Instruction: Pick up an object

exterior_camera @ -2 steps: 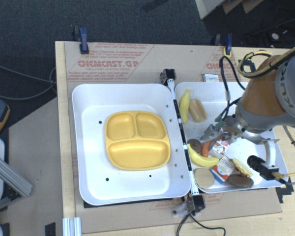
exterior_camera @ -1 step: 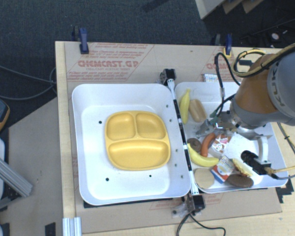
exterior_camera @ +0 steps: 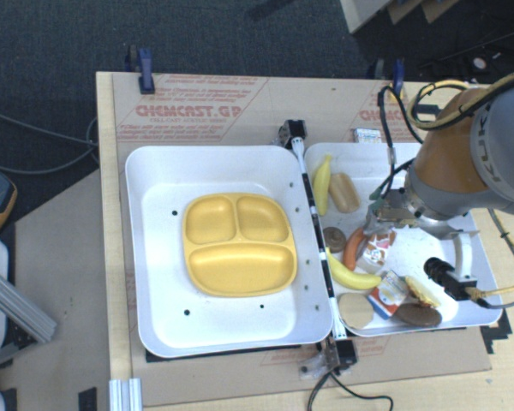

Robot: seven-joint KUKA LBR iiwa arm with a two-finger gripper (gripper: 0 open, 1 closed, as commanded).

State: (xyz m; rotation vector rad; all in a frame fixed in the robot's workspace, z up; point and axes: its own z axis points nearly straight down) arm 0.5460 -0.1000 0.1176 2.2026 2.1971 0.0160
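The arm [exterior_camera: 488, 157] is a thick, rounded tube. Its upper link is smooth matte grey, and below that runs a broad orange band with a soft sheen. Under the band sits a grey ring-shaped wrist flange. A yellow cable [exterior_camera: 428, 92] loops over the orange part, and black cables [exterior_camera: 392, 135] curve beside it. The gripper [exterior_camera: 381, 223] is small, of dull metal and dark parts; its details are too small to make out.

Left bin [exterior_camera: 154, 255] offers wide open floor all round the yellow divided plate [exterior_camera: 238, 244] sitting mid-bin. Right bin [exterior_camera: 484, 311] is crowded: bananas, hot dog, cookie, packets packed close, and the arm [exterior_camera: 463, 161] hangs over its middle, blocking entry there.
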